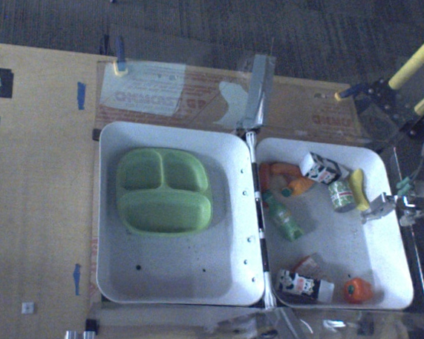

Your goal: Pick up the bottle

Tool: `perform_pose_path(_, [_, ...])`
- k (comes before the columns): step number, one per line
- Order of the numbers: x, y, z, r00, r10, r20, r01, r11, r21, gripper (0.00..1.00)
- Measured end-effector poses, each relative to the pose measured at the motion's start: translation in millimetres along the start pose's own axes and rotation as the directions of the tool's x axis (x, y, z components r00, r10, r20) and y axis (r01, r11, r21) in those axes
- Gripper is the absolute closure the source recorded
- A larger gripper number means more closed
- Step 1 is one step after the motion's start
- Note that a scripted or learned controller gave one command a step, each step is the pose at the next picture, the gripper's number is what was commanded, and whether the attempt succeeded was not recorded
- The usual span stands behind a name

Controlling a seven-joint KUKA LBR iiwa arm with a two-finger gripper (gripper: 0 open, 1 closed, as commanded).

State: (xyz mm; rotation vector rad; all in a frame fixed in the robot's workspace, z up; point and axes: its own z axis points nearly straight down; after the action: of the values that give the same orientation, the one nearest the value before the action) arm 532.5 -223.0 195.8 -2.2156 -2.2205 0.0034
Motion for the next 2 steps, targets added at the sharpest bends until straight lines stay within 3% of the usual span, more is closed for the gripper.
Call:
perform_pose_path(1, [121.9,16.0,107.8,0.994,0.111,0.001,-0.111,0.994,-0.002,0.0])
perform_pose_path(2, [121.8,16.8,100.6,0.994,0.111,0.0,-0.111,0.994,0.001,1.0])
